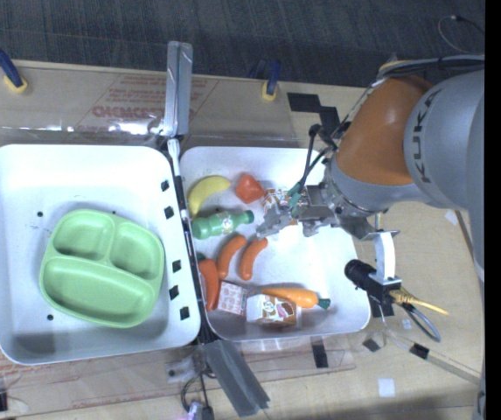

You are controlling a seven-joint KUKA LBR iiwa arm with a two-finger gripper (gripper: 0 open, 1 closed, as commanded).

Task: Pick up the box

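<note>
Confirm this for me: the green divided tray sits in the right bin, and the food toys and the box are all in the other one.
Not quite. The camera view shows the green divided tray in the left bin, not the right one. The rest holds: the box, banana, green bottle and carrot all lie in the other bin, where the gripper reaches in.

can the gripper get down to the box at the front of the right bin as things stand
Probably yes: the box lies uncovered from above, and the gripper hovers farther back. But a carrot and a pouch crowd its sides.
</note>
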